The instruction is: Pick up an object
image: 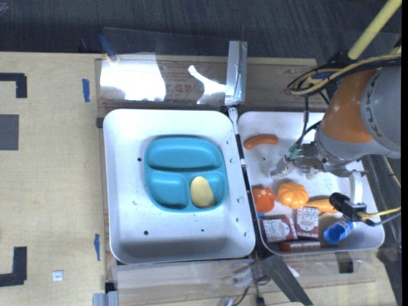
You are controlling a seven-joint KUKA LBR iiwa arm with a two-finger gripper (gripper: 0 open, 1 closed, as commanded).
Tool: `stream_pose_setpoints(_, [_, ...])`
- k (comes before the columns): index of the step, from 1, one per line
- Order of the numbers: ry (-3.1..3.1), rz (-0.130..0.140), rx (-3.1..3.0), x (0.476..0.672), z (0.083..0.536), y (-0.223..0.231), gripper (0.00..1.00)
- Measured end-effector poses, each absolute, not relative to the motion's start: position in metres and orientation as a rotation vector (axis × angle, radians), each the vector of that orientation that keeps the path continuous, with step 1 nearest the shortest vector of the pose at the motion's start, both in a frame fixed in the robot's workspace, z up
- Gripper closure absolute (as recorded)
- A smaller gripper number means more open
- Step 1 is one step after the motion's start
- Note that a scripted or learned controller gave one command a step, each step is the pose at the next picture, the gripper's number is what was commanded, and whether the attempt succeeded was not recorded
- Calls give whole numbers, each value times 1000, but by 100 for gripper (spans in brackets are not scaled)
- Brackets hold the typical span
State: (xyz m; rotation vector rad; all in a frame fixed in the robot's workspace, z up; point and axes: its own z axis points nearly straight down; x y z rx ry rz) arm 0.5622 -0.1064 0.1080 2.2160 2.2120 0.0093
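Along the near wall of the right bin (376, 238), a dark red stick (305, 247) lies half hidden under the rim, too dim to name. Just behind it stand a blue cup (335, 233) and two red-and-white packets (277, 228) side by side, their print too small to read. Next come a tomato (263, 199), an orange squash (293, 194) just beside it, and an orange piece (320, 204) partly covered by robot hardware. In the left bin (172, 244) a blue tray (182, 155) holds a yellow egg (202, 191) in its near right compartment. Beyond the squash, the jaws hang over bare bin floor, apart from every item; from this angle I cannot tell whether they are apart or together, and nothing shows between them. Farther still lies an orange sausage (261, 141). The arm (363, 116) is cut off at the right edge. A glare-streaked clear sheet (159, 81) lies on the desk (51, 171) beyond the bins.
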Motion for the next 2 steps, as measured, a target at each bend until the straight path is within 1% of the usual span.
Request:
stream_pose_setpoints(1, [2328,9,2091,524,89,-98,0])
stream_pose_setpoints(2, [2325,13,2089,525,99,-98,100])
